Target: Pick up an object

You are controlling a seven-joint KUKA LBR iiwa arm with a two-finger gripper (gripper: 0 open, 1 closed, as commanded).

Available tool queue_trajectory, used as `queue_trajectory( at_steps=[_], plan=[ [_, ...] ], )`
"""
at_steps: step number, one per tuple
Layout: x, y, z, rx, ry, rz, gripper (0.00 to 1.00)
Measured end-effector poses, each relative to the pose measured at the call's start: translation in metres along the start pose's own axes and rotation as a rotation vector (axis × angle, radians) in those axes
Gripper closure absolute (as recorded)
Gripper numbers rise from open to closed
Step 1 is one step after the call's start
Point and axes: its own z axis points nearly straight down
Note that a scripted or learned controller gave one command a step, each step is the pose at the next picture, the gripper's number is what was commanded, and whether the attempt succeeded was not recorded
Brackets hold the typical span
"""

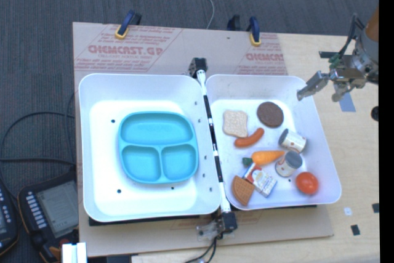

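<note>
1. Hovering above the right bin's (320,132) upper right corner: gripper (326,88), fingers spread apart and gripping nothing, clear of everything in the bin.

2. Lying in that bin, untouched: a brown cookie (269,114), a toast slice (235,123), a sausage (249,138), a carrot (266,157), a small can (289,164), a pale cylinder (293,142), a tomato (306,183), a waffle wedge (242,190) and a printed packet (265,182).

3. Sitting in the left bin (98,95): a blue divided tray (158,146), well apart from the gripper.

4. Judging by this, approaching or choosing a target, with no grasp yet begun.

5. Calling next for travelling left and down over one item, likely the cookie or the pale cylinder as the nearest, then lowering with fingers straddling it before closing.

6. Risking a miss among the crowded pieces near the carrot and can.
</note>
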Motion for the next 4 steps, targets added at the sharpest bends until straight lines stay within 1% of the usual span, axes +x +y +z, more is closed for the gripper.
queue_trajectory(
  at_steps=[1, 2, 3, 4],
  plan=[
    [-0.007, 0.035, 0.149, 0.005, 0.006, -0.002, 0.00],
    [0.037, -0.002, 0.190, -0.006, -0.003, 0.001, 0.00],
    [0.038, 0.000, 0.178, -0.011, -0.003, 0.001, 1.00],
    [0.038, 0.000, 0.178, -0.010, -0.003, 0.001, 0.00]
  ],
)
